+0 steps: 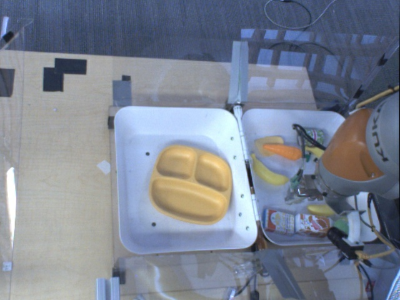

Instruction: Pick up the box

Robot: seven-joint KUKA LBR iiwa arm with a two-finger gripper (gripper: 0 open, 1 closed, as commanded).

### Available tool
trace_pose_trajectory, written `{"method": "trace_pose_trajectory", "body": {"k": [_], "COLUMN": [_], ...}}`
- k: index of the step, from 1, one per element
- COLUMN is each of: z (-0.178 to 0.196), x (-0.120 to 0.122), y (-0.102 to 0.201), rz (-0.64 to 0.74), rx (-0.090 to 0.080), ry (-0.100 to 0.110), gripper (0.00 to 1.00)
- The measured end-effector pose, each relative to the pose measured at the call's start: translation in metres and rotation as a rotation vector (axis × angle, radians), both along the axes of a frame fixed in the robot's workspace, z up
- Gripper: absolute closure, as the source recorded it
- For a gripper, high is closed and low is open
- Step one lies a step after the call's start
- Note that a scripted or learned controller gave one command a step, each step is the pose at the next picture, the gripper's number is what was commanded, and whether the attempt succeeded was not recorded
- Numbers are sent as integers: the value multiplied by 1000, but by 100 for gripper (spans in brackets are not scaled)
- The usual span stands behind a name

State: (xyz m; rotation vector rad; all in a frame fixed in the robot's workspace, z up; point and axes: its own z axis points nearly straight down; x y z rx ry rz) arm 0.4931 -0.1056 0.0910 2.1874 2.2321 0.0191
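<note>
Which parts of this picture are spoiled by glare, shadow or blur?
Camera view: lighting is mostly even; bright glare streaks mark the bench's left edge; pale reflections from clear panels cross the top right; the arm shades the right bin, so the box and gripper look soft and dim.

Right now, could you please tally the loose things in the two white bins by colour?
Yellow: 3 (divided tray in the left bin; banana and a small piece in the right bin)
Orange: 1 (carrot)
Red and white: 1 (box)
Green: 1 (packet)
Total: 6, though the arm hides part of the right bin.
</note>
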Motion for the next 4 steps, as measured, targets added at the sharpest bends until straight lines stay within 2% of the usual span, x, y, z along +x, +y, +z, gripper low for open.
{"method": "trace_pose_trajectory", "body": {"k": [1, 2, 3, 4], "z": [24, 0, 94, 63], "x": [-4, -2, -1, 11], "y": [-32, 15, 110, 141], "rz": [190, 73, 273, 100], "rx": [-2, -4, 0, -22], "ry": [14, 5, 13, -32], "gripper": [100, 100, 100, 100]}}
